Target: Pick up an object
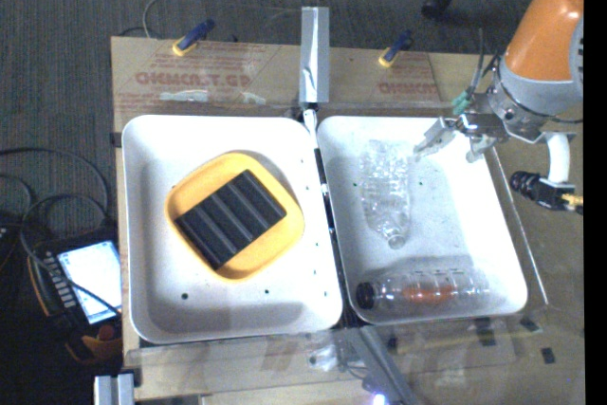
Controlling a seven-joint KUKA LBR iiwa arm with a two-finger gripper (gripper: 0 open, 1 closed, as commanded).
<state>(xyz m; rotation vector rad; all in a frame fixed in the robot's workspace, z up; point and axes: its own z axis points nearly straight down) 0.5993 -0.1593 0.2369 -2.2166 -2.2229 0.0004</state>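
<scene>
Gripper [446, 137] sits at far edge of right bin [512, 232], fingers spread apart w/ nothing between them. Just left of and below it: clear crumpled plastic bottle [386, 194], see-through, ribbed. Further below, a 2nd clear bottle [422, 290] lying on its side w/ orange label, text unreadable. Left bin [142, 204]: yellow rounded tray w/ black ridged insert [235, 213].

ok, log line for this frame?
gripper: open, above right bin top edge | holding: nothing | right bin: two bottles | left bin: yellow tray
</scene>
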